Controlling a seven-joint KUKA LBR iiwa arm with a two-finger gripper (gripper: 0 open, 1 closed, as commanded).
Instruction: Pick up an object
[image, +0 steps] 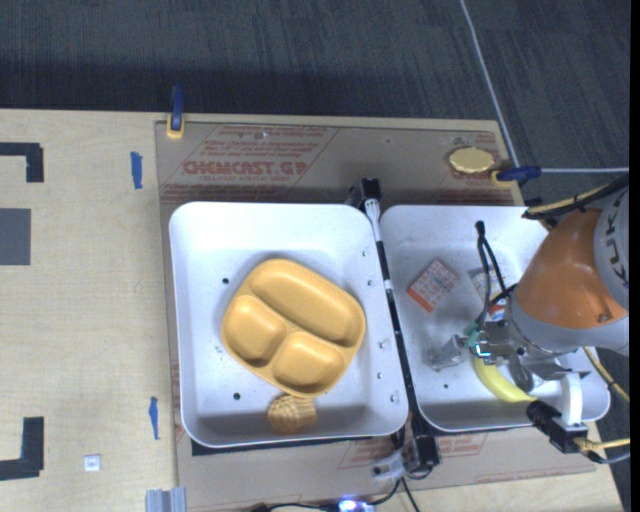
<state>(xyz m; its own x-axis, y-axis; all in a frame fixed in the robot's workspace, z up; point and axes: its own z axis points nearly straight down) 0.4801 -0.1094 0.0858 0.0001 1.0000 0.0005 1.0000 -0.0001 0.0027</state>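
Arm (575, 280) low, pincer (470, 347) downward

The left bin (190, 300) holds a divided tray (292, 323), with a small woven ball (291, 411) at its near edge. The right bin (420, 390) holds a card (432, 284) toward the far side and a banana (497, 382) nearer, under the arm (570, 290).

Arm (575, 285) over right bin (420, 395), beside banana (497, 381); yellow divided tray (292, 324) in left bin (195, 320).
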